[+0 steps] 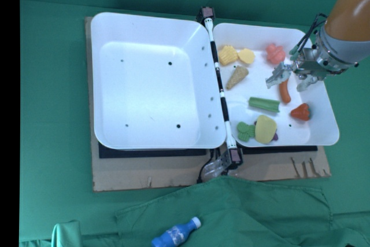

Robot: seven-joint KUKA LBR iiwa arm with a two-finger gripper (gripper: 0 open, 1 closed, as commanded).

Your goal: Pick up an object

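— Where does the camera sit?
— Fixed above the worktop [52,95], looking down at a slant, far enough back to take in both white bins [153,81] edge to edge plus green cloth [243,211] along the near edge.
— And the arm?
— The arm [352,14] enters at the right edge, over the right bin's far right corner.

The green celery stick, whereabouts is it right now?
The green celery stick lies in the right bin, near its middle, just above the yellow toy and left of the orange sausage.
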